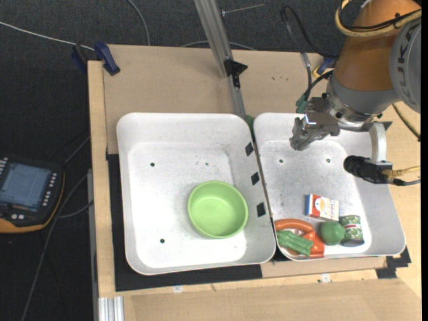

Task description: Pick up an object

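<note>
Camera view: the jaws (299, 141) hang above the bare upper floor of the right bin (388, 209); I cannot tell how they stand. Well below them, along that bin's near edge, lie a small white, orange and blue carton (322, 207), a round green ball (331, 233), a dark can (352, 229) and an orange-and-green toy (297, 238). The left bin (144, 179) holds a light green bowl (217, 209).

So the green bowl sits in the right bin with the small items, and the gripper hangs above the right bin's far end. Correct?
Not quite. The camera view shows the green bowl alone in the left bin. The small items are clustered at the right bin's near end, and the gripper does hang above that bin's far end.
</note>
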Motion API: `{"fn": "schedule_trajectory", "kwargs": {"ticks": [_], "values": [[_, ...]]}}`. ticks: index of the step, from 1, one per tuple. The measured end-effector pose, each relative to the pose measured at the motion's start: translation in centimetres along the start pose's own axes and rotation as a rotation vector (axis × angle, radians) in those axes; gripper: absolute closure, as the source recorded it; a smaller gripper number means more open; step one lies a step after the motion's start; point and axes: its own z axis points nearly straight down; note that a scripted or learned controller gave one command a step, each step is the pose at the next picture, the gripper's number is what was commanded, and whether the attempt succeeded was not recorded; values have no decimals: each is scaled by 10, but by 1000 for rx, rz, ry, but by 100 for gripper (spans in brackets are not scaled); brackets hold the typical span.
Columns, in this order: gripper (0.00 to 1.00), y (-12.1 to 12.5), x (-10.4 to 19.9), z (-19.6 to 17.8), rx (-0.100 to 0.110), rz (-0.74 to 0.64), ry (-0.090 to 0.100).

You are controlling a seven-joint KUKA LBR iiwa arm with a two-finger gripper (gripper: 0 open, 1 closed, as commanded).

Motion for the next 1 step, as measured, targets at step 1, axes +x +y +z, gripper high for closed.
{"fn": "schedule_trajectory", "kwargs": {"ticks": [1], "values": [[100,16,57,12,0,0,0]]}}
